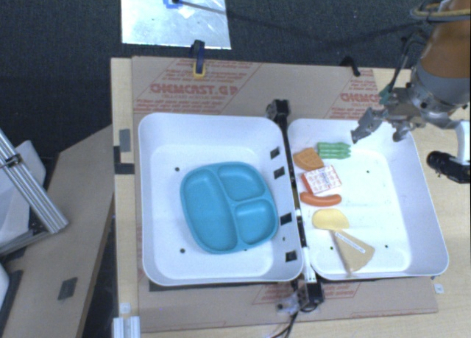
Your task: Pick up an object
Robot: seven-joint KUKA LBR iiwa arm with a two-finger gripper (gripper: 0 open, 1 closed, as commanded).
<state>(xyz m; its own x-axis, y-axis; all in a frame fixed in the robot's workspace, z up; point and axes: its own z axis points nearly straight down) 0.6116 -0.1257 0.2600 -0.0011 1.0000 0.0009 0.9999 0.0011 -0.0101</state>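
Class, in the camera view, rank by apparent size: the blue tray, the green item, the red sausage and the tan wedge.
1. Blue tray
2. Tan wedge
3. Red sausage and green item: too alike to rank.

The bench (pixel 88 182) bears two white bins (pixel 213 134) side by side.

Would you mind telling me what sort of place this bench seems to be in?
Probably a robot lab's grasping test bench: two shallow white plastic bins sit side by side on cardboard, toy food pieces such as a green plastic vegetable lie in the right one, and the grey arm's gripper hangs over it.
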